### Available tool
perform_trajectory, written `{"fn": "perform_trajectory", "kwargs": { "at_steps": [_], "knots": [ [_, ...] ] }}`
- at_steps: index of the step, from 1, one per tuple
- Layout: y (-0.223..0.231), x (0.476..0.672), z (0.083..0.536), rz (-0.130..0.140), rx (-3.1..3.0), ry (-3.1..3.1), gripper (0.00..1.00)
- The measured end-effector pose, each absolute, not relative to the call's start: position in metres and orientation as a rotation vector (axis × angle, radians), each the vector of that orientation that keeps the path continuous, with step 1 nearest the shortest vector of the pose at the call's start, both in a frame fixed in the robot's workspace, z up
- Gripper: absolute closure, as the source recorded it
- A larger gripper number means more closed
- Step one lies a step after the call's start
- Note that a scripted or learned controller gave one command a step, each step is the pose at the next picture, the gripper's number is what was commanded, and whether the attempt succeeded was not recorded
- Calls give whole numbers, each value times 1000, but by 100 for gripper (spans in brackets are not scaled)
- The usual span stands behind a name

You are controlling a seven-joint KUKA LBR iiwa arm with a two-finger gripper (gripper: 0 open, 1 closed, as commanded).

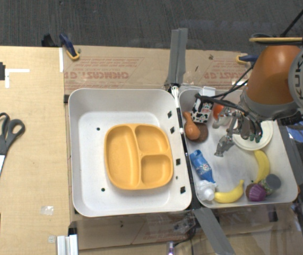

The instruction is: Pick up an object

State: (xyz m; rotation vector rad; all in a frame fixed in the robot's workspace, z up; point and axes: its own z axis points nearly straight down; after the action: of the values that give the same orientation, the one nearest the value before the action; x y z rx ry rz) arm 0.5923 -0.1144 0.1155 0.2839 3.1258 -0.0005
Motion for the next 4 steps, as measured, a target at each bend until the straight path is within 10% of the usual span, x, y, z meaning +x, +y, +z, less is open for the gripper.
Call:
{"fn": "perform_trajectory", "kwargs": {
  "at_steps": [1, 3, 4],
  "knots": [
    [-204, 634, 102, 5, 397, 3113, 0],
    [-92, 645, 94, 0, 870, 3015, 0],
    [-93, 648, 107, -3, 864, 3007, 100]
  ]
}}
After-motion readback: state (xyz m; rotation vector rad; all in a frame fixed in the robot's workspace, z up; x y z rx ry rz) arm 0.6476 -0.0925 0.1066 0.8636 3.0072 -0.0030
